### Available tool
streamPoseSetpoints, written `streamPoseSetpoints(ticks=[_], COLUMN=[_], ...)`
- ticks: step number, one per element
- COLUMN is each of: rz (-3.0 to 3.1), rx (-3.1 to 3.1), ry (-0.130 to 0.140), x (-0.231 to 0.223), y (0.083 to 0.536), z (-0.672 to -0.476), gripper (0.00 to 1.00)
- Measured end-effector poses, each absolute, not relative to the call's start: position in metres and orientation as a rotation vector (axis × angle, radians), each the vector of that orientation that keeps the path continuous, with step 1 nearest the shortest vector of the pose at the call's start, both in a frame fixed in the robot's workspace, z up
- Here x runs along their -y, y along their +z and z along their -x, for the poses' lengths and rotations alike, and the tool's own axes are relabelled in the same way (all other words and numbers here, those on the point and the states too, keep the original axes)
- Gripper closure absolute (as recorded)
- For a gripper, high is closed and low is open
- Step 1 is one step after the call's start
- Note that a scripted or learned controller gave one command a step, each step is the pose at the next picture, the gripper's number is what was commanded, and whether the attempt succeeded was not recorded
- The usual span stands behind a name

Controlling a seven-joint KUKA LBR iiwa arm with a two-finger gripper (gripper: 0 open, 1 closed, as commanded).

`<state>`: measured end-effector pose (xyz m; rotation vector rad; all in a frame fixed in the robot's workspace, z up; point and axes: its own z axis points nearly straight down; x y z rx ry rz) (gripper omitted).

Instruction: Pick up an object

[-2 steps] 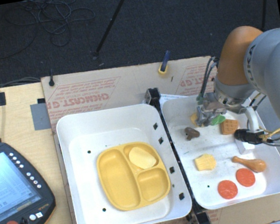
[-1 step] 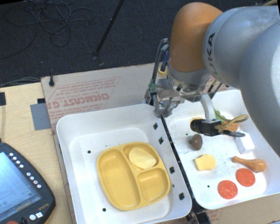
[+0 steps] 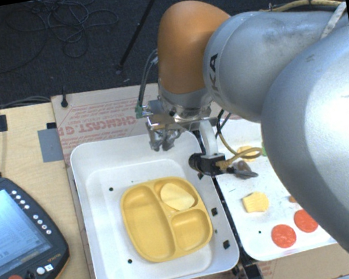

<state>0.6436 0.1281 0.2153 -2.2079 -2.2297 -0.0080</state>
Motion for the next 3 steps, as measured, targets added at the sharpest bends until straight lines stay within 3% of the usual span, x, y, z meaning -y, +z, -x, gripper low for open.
streamPoseSetpoints(ticks=[1,2,3], rz=[2.217,2.234,2.223], rx=[2.217,2.223,2.218], ry=[0.014,-0.011,0.005], x=[-0.113,-0.045,-0.023], y=[0.166,0.286,0.247], z=[-0.597,-0.624,-0.644], gripper=[1.00,1.00,1.00])
